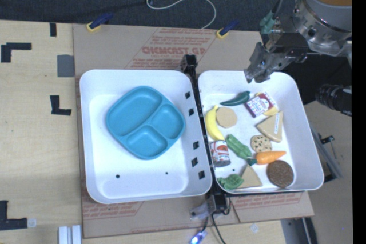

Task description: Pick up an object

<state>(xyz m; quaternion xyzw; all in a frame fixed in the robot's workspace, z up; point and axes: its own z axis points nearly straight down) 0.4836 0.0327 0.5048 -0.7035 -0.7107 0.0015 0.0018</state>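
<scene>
Hovering over the far edge of the right bin [306, 140], my gripper [258, 72] hangs at roughly one o'clock from the pile of toy food, its dark fingers [253, 71] pointing down and toward the bins; from this slanted camera I cannot tell whether they stand wide or narrow, and I see nothing between them. Nearest below the gripper, at its six o'clock, lies a dark green pepper [235, 99], with a red packet [259, 105] just beside it at three o'clock. A banana [213, 124] curves along the bin's left wall, touching a round tan cookie [226, 118]. A cheese wedge [271, 128] sits at four o'clock from the packet, a chip cookie [260, 143] next to it. A green pickle [238, 146] lies near the middle, an orange carrot [268, 157] at its four o'clock, and a small can [221, 154] at its eight o'clock. At the near edge I see a brown burger patty [280, 173], a tan wedge [250, 177] and a leafy green piece [231, 182]. In the left bin [97, 180] a blue divided plate [145, 122] rests near the centre, well apart from the food. Both bins stand on a cardboard sheet [166, 46].
</scene>
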